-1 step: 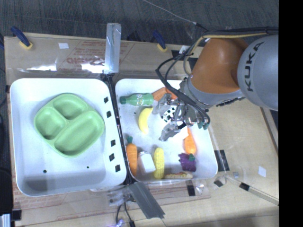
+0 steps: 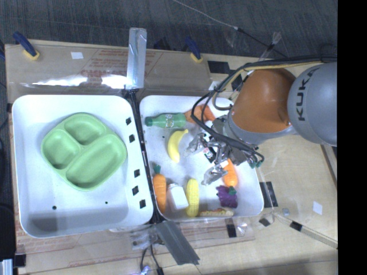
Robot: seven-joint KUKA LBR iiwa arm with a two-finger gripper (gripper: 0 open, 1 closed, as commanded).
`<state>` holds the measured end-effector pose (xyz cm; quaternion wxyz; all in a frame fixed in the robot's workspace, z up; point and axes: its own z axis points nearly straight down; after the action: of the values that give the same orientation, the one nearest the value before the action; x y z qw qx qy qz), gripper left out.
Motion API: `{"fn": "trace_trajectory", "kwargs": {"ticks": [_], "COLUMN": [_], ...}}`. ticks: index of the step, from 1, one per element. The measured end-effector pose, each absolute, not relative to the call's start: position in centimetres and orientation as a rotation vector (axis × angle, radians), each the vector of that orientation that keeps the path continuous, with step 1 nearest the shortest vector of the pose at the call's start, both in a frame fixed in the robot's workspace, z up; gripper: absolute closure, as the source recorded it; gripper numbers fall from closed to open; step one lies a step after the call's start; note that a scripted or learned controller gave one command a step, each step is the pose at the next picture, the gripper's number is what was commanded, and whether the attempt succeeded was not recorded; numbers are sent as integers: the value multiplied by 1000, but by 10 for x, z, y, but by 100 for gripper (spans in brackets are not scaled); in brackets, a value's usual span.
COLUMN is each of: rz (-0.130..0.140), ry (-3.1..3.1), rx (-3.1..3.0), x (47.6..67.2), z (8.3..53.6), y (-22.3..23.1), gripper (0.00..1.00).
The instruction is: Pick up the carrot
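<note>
I have the grey arm reaching in over the right-hand shallow white bin (image 2: 252,196), its two-finger metal gripper (image 2: 207,159) hanging low among the toy food. The fingers (image 2: 213,175) look spread apart with nothing between them, so I judge the claw open and empty. The orange plastic carrot (image 2: 159,191) with its green top lies along the bin's left wall, near the front corner, beside a small white block (image 2: 178,198) and a yellow plastic corn cob (image 2: 192,197). The gripper sits well to the carrot's right, nearer a small orange fruit-like piece (image 2: 230,175) above the purple grape bunch (image 2: 227,196). The wall crowds the carrot, so I'd expect a tight approach. The green divided plate (image 2: 84,149) rests in the left bin (image 2: 23,153).
</note>
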<state>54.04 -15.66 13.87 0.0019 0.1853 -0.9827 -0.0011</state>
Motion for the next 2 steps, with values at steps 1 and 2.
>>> {"fn": "trace_trajectory", "kwargs": {"ticks": [1,2], "rz": [-2,-1], "ry": [-3044,-3069], "rx": [768,669], "x": [526,508], "z": [113,92], "y": [-203,-208], "gripper": [0,0]}}
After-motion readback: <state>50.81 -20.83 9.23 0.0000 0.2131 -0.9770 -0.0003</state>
